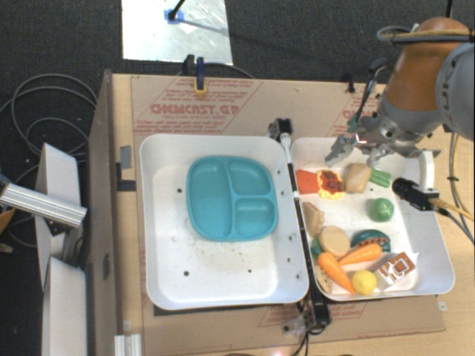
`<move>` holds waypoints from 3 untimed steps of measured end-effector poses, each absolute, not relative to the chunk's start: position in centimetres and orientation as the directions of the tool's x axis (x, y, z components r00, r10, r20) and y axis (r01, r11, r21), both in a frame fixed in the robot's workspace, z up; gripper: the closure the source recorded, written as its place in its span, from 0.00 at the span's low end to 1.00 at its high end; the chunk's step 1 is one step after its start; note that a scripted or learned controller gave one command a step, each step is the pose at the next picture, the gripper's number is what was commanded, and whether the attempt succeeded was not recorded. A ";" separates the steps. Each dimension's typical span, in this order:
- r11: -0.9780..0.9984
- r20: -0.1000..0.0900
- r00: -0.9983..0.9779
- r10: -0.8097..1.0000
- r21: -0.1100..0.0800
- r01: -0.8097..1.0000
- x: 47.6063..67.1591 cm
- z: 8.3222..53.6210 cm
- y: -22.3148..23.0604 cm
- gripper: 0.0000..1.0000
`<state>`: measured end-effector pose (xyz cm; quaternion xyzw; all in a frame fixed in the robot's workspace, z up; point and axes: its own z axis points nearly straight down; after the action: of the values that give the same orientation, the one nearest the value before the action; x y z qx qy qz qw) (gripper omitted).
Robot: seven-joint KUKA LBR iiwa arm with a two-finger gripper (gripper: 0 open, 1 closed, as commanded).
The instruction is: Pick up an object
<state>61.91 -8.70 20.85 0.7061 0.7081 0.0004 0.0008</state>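
My gripper (358, 153) hangs over the far part of the right bin (438, 262), its two grey fingers spread apart and nothing between them. Just below it in the view lies a beige lump (358, 177), with a small green cylinder (381, 176) to its right and a red-and-yellow piece (331, 183) to its left. A green ball (381, 209) sits a little nearer. Further forward are a round tan bun (334, 239), two carrots (336, 271), a yellow lemon (364, 282) and a brown-and-white box (397, 267).
The left bin (165, 265) holds a teal divided plate (231, 198). An orange-red strip (306, 180) and a tan piece (313, 215) lie along the right bin's left wall. A dark teal item (369, 237) sits mid-bin. The arm comes in from the upper right.
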 end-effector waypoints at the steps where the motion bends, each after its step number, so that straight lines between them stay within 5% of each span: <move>1: 0.002 -0.003 -0.001 1.000 0.015 1.000 62.1 10.3 -8.6 0.00; 2: 0.003 0.005 -0.003 1.000 0.026 1.000 61.5 9.5 -9.2 0.00; 3: 0.007 -0.004 -0.007 1.000 0.018 1.000 67.4 9.4 -9.8 0.00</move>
<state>67.37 -9.84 9.41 0.7047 0.7094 0.0050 0.0077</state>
